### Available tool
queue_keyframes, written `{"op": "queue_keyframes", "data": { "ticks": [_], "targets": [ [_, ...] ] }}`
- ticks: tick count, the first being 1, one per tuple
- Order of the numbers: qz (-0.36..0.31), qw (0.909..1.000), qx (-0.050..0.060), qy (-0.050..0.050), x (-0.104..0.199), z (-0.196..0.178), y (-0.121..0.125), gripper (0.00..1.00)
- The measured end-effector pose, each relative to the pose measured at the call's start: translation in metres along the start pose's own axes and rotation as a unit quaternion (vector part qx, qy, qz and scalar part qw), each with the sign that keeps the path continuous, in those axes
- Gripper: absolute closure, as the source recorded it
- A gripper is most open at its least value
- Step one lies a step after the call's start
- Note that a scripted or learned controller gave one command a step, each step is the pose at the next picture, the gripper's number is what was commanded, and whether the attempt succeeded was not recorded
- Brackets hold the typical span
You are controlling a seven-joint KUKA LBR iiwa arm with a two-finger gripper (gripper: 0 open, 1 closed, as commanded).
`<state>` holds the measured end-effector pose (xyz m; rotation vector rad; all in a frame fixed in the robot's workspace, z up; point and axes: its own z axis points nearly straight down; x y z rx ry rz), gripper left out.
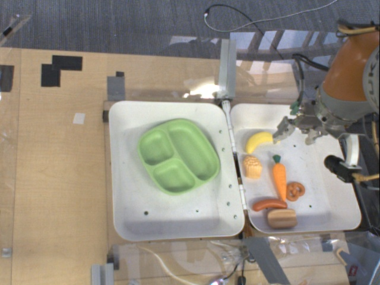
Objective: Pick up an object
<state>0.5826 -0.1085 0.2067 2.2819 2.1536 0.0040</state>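
Nearest the camera is a brown toy bread roll [281,218] at 6 o'clock in the right white bin [332,209], with a red sausage [269,204] touching it just above. An orange carrot [279,178], a tomato slice [295,190], a yellow corn piece [252,167] and a yellow banana [259,141] sit further up. The gripper [298,129] hangs at 12 o'clock, fingers spread apart, holding nothing, banana just beside it. A green divided plate [178,155] fills the left white bin [124,177].

Grey arm [356,103], orange band above wrist, metal two-finger gripper [297,129], black cables.
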Motion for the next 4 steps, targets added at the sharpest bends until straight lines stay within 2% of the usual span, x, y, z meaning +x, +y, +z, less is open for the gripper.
{"op": "queue_keyframes", "data": {
  "ticks": [1,2,3,4],
  "targets": [
    [0.099,0.9951,0.001,0.001,-0.013,0.112,-0.026,0.0],
    [0.098,0.9951,-0.001,0.001,-0.012,0.101,-0.024,1.0],
    [0.045,0.999,0.0,0.0,0.012,-0.014,0.01,1.0],
    [0.105,0.9945,0.001,0.0,0.032,-0.025,0.018,1.0]
  ]
}}
